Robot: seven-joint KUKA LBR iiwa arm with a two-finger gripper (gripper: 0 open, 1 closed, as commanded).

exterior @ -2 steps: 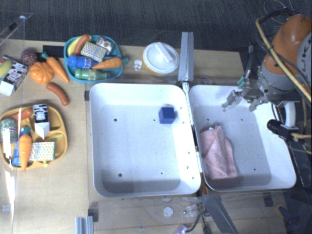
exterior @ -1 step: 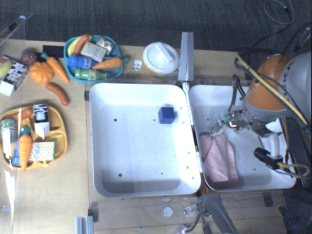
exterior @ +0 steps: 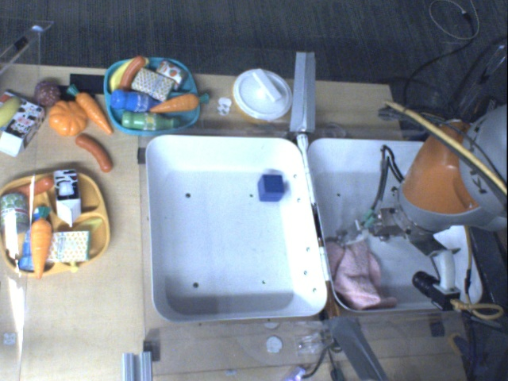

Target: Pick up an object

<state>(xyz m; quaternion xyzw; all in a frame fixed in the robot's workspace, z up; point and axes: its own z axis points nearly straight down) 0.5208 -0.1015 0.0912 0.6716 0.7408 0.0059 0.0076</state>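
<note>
Arm [exterior: 476,173]: grey rounded casing, smooth, matte. Broad orange band [exterior: 432,182] above wrist, cone-shaped, tapering toward tool end. Yellow hose [exterior: 444,137] runs along upper side of arm, over orange band. Thin black cables [exterior: 386,173] loop near wrist. Tool [exterior: 373,227]: small metallic grey assembly, dark fittings, small green spot near tip. Finer detail too blurred to tell.

Blue cube [exterior: 271,186], seemingly pink cloth [exterior: 357,272]

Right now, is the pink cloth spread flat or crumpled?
Crumpled: the pink cloth lies bunched with folds in the right bin, near its left wall.
</note>
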